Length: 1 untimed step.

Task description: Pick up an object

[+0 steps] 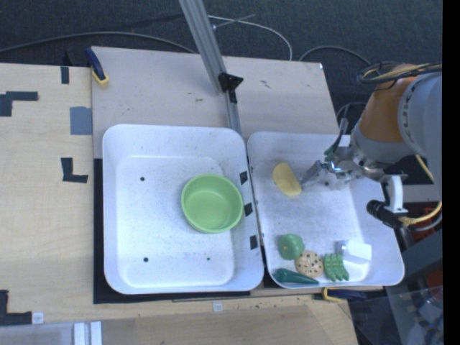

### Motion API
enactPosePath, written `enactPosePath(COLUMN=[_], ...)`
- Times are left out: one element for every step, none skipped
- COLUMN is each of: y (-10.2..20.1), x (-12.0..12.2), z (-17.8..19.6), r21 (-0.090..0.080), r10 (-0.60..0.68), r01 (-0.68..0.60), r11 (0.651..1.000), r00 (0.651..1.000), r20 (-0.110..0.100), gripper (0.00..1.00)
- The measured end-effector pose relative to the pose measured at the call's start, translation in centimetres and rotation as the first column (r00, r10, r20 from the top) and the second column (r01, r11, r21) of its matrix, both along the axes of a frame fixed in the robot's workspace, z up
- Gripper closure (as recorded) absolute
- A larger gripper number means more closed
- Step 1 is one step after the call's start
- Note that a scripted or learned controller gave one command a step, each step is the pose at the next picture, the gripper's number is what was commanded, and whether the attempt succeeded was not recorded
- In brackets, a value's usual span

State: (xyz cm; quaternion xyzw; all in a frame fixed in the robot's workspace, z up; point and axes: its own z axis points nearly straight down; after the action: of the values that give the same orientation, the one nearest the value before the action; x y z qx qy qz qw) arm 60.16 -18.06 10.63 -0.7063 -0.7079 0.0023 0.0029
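In the right bin [374,214] a yellow oblong object [287,179] lies near the far left corner. My gripper [310,176] sits low just to its right, tip close to the object's right side. Nothing is visibly held. Along the bin's near edge lie a green round piece [290,246], a speckled cookie [310,263], a dark teal piece [294,276], a green lumpy toy [336,267] and a white block [356,251]. A green bowl [211,203] stands in the left bin [136,192].
The arm's grey and orange wrist [392,124] hangs over the right bin's far right corner. A slanted metal pole [205,34] rises behind the bins. Cables [402,218] run by the right rim. Bare bin floor lies between the gripper and the near objects.
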Motion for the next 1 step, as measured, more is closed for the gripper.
enactPosePath(y=[-0.01], x=[0.15], z=[1.38], r21=[-0.001], r10=[0.001], r01=[-0.001], r11=[1.0], r00=[1.0], r20=[0.005], gripper=[1.0])
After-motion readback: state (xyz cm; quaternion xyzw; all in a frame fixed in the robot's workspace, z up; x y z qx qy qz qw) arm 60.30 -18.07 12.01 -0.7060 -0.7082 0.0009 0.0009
